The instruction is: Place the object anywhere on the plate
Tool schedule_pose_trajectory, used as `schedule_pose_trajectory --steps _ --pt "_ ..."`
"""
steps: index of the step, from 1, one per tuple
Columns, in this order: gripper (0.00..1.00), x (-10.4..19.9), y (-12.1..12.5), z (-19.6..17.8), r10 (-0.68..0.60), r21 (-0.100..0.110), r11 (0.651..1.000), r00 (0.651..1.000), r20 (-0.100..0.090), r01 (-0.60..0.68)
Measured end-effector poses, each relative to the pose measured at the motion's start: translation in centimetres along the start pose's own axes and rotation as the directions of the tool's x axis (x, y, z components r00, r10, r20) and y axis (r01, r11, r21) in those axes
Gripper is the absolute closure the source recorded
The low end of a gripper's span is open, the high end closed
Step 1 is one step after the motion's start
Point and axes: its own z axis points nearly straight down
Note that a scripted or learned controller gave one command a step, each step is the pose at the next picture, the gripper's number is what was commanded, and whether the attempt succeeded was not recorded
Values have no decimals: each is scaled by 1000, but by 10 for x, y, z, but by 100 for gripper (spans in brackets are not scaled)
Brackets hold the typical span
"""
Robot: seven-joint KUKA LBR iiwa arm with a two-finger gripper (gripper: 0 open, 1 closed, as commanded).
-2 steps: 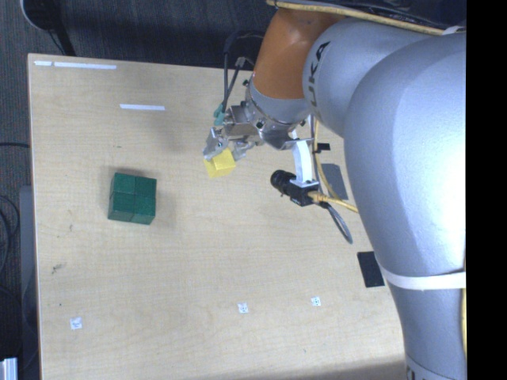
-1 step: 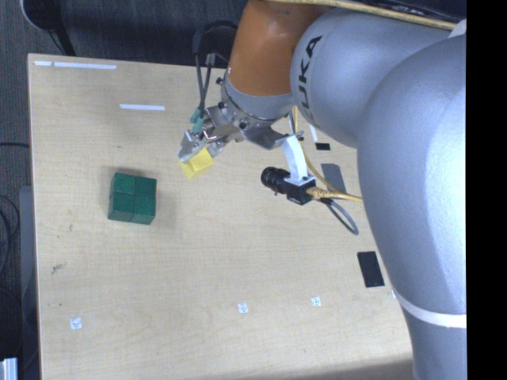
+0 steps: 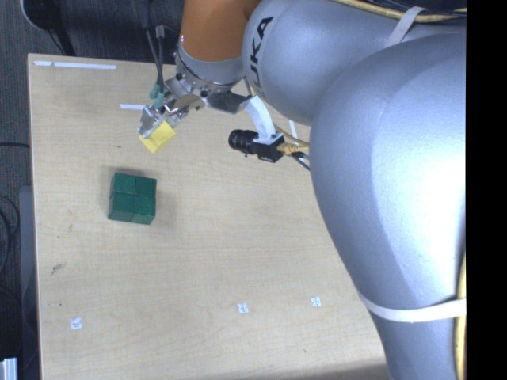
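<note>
A pale wooden counter [image 3: 198,252]; the hand [image 3: 161,117] pinches a small yellow block [image 3: 158,138], seemingly light and rigid, best gripped on flat sides.

Robotics lab: grey industrial arm [image 3: 372,133] over marker-dotted wooden bench [image 3: 198,291].
</note>
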Motion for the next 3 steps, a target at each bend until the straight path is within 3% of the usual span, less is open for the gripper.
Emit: schedule_pose_trajectory --steps 1,2,3 --pt "100 49 -34 34 -351 4 936 936 -2 351" --pt "100 16 -9 99 -572 2 820 820 -2 572" --pt "0 16 -9 98 -572 1 820 820 0 572"
